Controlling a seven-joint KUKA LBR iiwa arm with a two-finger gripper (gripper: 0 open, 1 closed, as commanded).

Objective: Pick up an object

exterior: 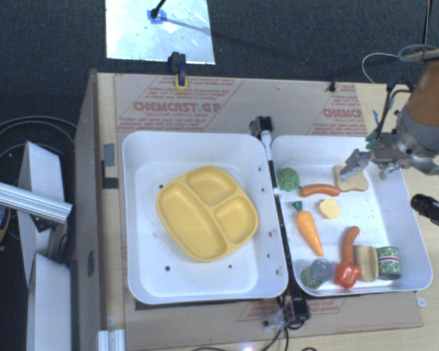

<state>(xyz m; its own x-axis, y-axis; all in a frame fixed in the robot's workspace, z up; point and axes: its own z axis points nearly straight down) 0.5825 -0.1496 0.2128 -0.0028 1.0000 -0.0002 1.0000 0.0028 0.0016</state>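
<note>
Two bins sit side by side on the surface. The left bin [143, 269] holds a tray [207, 212] in its middle. The right bin [417, 265] holds the food. A broccoli [287, 178] lies at its left edge, with a sausage [320, 190] just right of it. A carrot [308, 227] lies below them. A can [388, 262] sits in the near right corner.

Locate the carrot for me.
The carrot lies in the right bin, near its left wall, pointing toward the bin's front. It sits below the sausage, with the yellow piece to its upper right.
</note>
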